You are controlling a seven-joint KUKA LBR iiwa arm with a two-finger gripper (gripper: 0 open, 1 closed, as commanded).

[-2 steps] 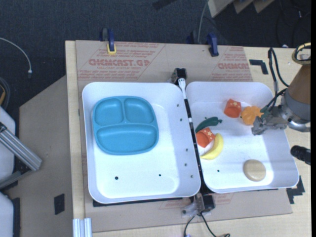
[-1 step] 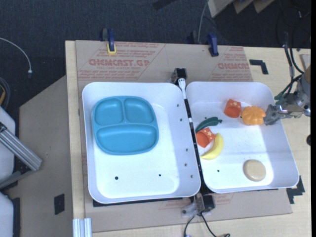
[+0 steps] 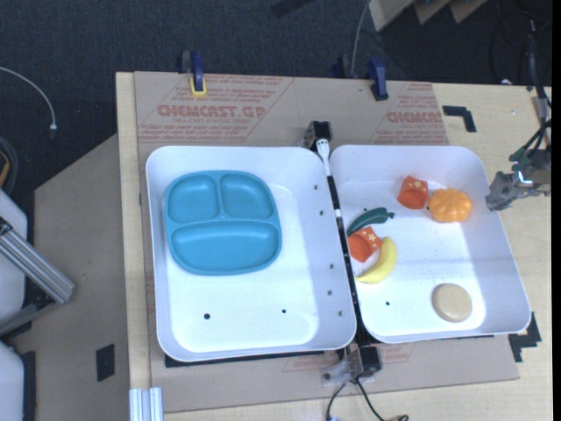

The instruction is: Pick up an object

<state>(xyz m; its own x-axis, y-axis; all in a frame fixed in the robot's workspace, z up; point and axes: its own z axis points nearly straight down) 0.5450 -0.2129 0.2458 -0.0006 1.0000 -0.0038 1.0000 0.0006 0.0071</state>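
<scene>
Pincer (image 3: 507, 188): seen at the right edge of the bench, just outside the right bin's right rim, level with the bin's far half; small, grey and partly cut off, so whether it is released or clenched cannot be told. Nothing shows between its tips.

Right bin (image 3: 491, 261), shallow, white: holds six pieces.
- Orange pepper-like toy (image 3: 450, 205), near the far right corner, closest piece to the pincer.
- Red block-like piece (image 3: 413, 192), touching or just beside the orange toy on its left.
- Green chilli-shaped toy (image 3: 370, 219), near the left rim, slanted.
- Red piece with white marks (image 3: 362, 243), just below the green one; its kind is hard to make out.
- Yellow banana (image 3: 379, 264), curved, touching the red piece on its near side.
- Beige disc (image 3: 452, 302), alone toward the near right corner, well apart from the rest.

Left bin (image 3: 237, 323), shallow, white: holds a blue divided plate (image 3: 223, 222) with three compartments, lying in the far left part.

Bench (image 3: 131, 235): brown printed board under both bins; two blue clamps (image 3: 194, 67) on its far edge; black fittings between the bins at far and near ends.
</scene>
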